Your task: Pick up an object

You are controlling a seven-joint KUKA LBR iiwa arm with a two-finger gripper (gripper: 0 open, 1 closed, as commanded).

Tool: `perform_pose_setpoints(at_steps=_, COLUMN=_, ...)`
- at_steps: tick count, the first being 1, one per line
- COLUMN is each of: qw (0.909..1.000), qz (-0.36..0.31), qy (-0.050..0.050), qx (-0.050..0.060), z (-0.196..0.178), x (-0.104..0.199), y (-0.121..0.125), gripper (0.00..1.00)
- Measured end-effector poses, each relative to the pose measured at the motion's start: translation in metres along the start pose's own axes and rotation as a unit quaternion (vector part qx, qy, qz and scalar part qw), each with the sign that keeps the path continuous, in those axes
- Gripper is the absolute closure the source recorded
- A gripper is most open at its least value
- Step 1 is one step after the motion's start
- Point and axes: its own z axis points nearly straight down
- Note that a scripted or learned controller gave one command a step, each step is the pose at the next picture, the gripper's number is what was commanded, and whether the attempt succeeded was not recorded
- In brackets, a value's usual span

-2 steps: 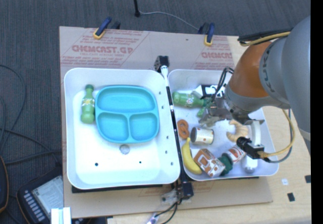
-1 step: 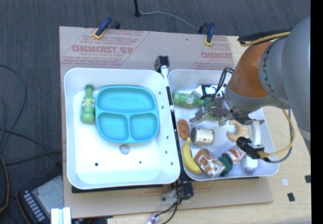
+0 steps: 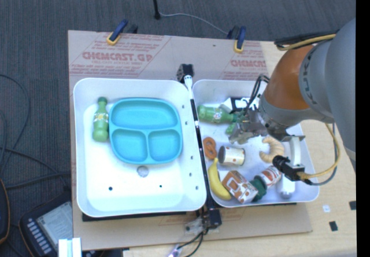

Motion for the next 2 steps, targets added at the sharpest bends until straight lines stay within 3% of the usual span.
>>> perform_pose_setpoints(at_steps=1, qw=1.0000, qz=0.000, qy=0.000, qx=0.000, z=0.000, x=0.000, y=0.000, gripper=0.00)
perform_pose_setpoints(at_steps=2, qw=1.0000, qz=0.000, qy=-0.001, qx=-0.002, z=0.029, x=0.007, y=-0.070, gripper=0.00)
